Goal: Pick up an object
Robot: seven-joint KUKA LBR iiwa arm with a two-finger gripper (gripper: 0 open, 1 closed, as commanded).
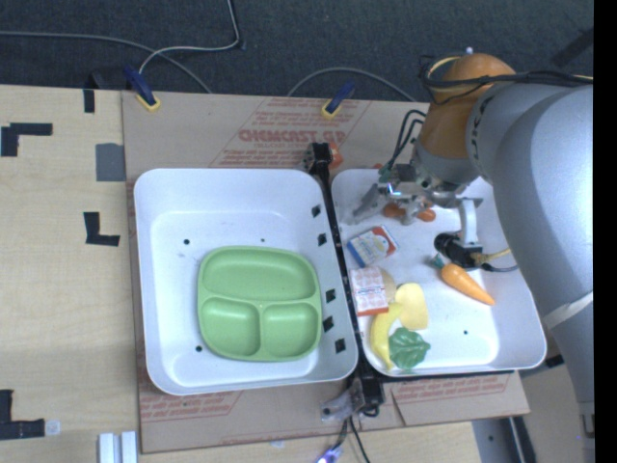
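Bins side by side on a cardboard-covered bench: the left bin [154, 258] carries a green divided plate [258, 302], the right bin [516, 340] a scatter of small things. The grey arm [540, 162] reaches in from the right, its orange band above the wrist, and the gripper [393, 199] hangs low over the far end of the right bin, close to the divider between the two. Whether the jaws are spread or pressed together cannot be told from this angle, and nothing is seen between them.

Candidates for the pick lie nearer the camera: a small blue-and-white packet [370, 247] just beside the gripper, a red-and-white packet [367, 290] below it, a yellow banana [384, 334] touching a green leafy toy [408, 348], a pale yellow piece [412, 304] beside them, and an orange carrot [467, 283] towards the right wall.

By the look of it, the approach is in hand and no object is lifted yet. The next move likely calls for centring over one item, probably the blue-and-white packet, then descending squarely; flat packets lying against the bin floor may slip a two-finger grasp.
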